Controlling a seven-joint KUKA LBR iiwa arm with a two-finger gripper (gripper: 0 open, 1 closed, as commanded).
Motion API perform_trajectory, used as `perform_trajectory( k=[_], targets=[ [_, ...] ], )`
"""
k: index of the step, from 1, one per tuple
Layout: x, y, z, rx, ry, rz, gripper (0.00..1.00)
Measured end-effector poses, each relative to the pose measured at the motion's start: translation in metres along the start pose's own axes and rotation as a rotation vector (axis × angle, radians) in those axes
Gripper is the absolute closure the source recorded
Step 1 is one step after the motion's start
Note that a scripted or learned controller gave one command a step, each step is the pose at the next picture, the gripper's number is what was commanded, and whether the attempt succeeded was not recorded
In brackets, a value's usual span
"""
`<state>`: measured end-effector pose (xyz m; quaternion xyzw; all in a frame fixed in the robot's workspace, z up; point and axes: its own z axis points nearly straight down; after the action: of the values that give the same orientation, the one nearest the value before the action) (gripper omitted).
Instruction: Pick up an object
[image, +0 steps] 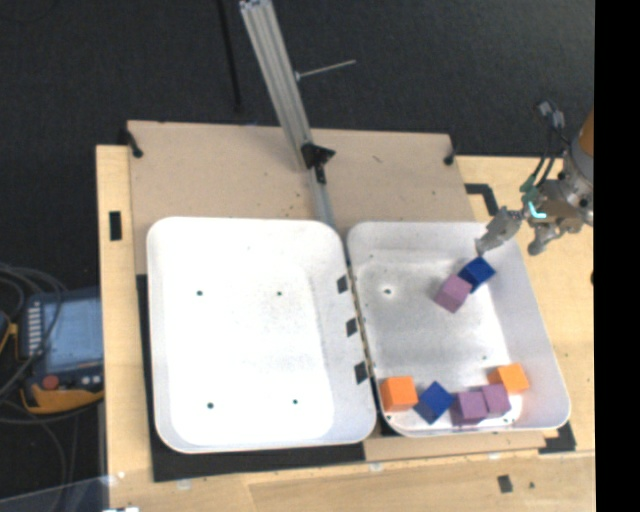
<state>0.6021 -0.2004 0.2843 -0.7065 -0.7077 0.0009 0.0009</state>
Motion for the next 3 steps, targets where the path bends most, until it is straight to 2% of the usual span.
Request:
perform_trajectory(
  k=[1,3],
  targets=[
    [0.000,0.001,-0.003,-0.004,-0.003,-0.002,0.00],
    [0.000,0.001,0.122,0.002,-0.001,0.005,0.00]
  ],
)
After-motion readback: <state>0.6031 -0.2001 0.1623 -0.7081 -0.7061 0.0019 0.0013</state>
